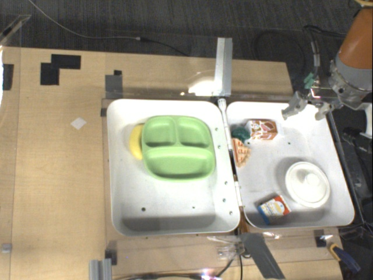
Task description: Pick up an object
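My gripper (308, 108) hangs over the far edge of the right bin (326, 150), its two fingers spread open with nothing between them. Below and left of it in that bin lie a brown and white packet (261, 129), a small teal object (240, 134) and an orange patterned packet (240, 154). A white bowl (307, 183) sits toward the near right. A small blue and red carton (274, 208) lies at the near edge.
The left bin (122, 185) holds a green divided plate (176, 146) with a yellow object (135, 142) partly tucked under its left side. A metal post (224, 66) stands behind the divider between the bins.
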Robot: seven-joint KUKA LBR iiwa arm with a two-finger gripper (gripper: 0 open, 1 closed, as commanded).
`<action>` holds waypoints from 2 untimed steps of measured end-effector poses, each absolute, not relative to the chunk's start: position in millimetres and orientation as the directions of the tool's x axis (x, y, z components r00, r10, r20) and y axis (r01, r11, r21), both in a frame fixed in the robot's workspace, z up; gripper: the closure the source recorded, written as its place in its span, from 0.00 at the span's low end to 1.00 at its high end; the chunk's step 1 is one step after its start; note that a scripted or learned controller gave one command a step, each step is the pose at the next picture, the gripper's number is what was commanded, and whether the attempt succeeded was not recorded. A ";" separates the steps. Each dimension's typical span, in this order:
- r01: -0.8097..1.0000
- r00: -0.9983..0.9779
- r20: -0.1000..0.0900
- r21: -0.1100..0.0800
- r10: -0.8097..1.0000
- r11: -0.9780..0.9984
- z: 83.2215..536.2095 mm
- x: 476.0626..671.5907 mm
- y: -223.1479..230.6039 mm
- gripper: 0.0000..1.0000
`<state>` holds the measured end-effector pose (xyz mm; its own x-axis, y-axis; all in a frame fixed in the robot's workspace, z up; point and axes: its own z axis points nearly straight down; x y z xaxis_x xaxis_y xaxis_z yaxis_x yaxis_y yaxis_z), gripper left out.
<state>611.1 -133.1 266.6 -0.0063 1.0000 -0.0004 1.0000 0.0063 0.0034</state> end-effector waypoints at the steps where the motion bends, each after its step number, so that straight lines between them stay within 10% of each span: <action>1: 0.998 -0.063 -0.002 0.005 0.998 0.063 287.0 627.7 -121.0 0.00; 2: 0.991 0.135 0.001 0.003 0.991 -0.135 219.3 626.0 -87.2 0.00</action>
